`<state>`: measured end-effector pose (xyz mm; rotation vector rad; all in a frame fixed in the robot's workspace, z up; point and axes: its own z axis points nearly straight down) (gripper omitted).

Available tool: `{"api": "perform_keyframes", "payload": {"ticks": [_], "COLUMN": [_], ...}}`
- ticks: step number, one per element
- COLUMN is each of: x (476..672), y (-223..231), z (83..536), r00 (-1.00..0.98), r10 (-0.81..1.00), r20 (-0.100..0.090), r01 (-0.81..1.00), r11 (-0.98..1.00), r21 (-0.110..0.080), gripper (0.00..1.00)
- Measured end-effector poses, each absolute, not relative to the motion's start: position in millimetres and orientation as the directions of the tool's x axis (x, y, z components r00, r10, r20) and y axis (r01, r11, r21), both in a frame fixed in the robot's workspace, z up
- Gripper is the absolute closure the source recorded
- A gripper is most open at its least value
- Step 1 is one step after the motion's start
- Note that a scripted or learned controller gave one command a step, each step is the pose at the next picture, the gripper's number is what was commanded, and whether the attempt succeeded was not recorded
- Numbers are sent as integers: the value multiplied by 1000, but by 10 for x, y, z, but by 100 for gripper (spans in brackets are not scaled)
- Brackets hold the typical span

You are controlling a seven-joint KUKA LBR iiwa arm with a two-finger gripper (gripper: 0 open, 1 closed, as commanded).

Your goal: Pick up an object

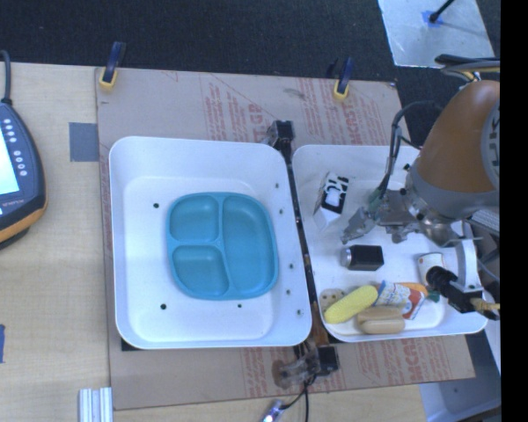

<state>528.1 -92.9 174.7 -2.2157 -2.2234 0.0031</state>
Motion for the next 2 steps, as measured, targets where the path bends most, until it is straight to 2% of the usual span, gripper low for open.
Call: {"api": "perform_keyframes", "payload": {"ticks": [1,2], "x": [5182,5186], "y": [-1181,-1189], "z": [907,1010], "r00": [-5,-8], "r10": [1000,1000], "r20": [0,0], "r01": [1000,1000], "r11": [5,8], "r21": [-7,-8], "gripper": [0,100]}}
